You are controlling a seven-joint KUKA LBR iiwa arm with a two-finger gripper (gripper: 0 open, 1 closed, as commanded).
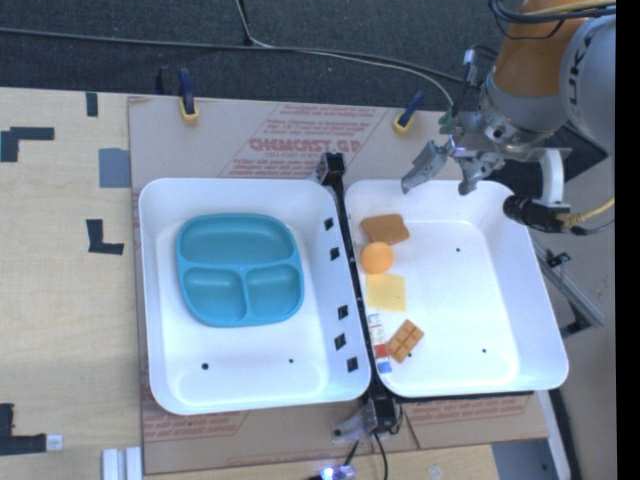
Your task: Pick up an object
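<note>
Jaws (446,171) hang spread open with nothing between them over the right bin's (520,298) far edge, food pieces like the orange ball (377,258) sitting below-left of them.

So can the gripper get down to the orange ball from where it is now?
Probably yes. The gripper hangs open above the far edge of the right bin, and nothing lies over the orange ball. The brown piece and yellow square crowd it closely, so a clean grasp could be tight.
</note>
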